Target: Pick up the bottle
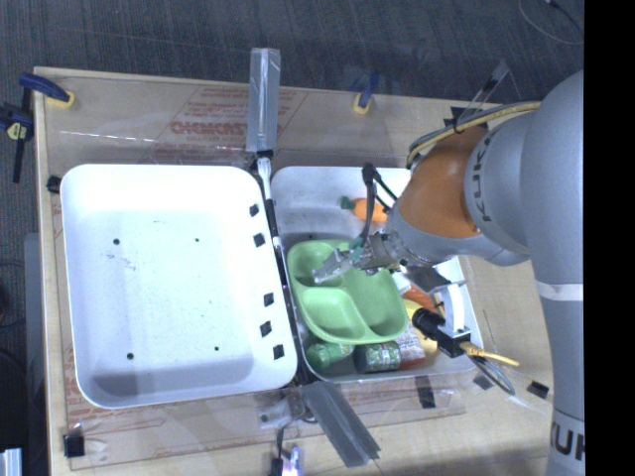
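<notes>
- The wooden bench lies under a clear sheet. Red print shows through it at 12 o'clock from the left bin, too blurred to read.
- The grey arm comes in from 3 o'clock, and its orange band sits over the right bin's 2 o'clock corner.
- The left bin is white, with a few small dark specks on its floor.
- The right bin touches the left bin along its 9 o'clock side and is crowded with things.
- A green tray with several compartments lies in the middle of the right bin, reaching toward its 9 o'clock wall.
- The bottle lies on its side along the right bin's 6 o'clock wall, just beside the tray's 6 o'clock edge. It is green with a pale label, and the label's writing is too small to read.
- The gripper hangs over the tray's 12 o'clock compartment, well apart from the bottle. I cannot tell whether it is spread or closed, and nothing shows in its grasp.
- A grey bar stands at 12 o'clock, above the seam between the bins.
- An orange thing lies near the right bin's 12 o'clock wall.
- Blue clamps grip the bench's 12 o'clock edge.
</notes>
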`<move>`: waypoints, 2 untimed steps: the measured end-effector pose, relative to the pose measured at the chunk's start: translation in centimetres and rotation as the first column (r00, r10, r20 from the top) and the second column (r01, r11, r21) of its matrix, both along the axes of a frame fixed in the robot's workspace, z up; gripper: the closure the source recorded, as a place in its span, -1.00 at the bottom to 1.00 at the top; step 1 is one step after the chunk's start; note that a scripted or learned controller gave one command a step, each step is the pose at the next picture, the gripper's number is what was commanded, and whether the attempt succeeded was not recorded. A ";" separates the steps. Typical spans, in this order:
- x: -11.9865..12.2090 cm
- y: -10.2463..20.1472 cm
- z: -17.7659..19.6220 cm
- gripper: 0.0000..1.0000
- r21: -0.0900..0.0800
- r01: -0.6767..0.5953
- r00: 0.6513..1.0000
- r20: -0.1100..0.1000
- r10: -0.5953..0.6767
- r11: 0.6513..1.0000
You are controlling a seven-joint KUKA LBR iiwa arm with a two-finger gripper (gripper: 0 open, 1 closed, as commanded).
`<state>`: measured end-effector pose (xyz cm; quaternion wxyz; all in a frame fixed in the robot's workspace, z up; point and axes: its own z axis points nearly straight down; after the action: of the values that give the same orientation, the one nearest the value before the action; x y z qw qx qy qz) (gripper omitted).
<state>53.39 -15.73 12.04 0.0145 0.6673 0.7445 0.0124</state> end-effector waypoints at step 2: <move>-3.1 0.5 -0.7 1.00 -0.019 -0.010 1.000 0.004 0.011 1.000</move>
<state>50.29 -15.20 11.35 0.0224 0.6632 0.7481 0.0066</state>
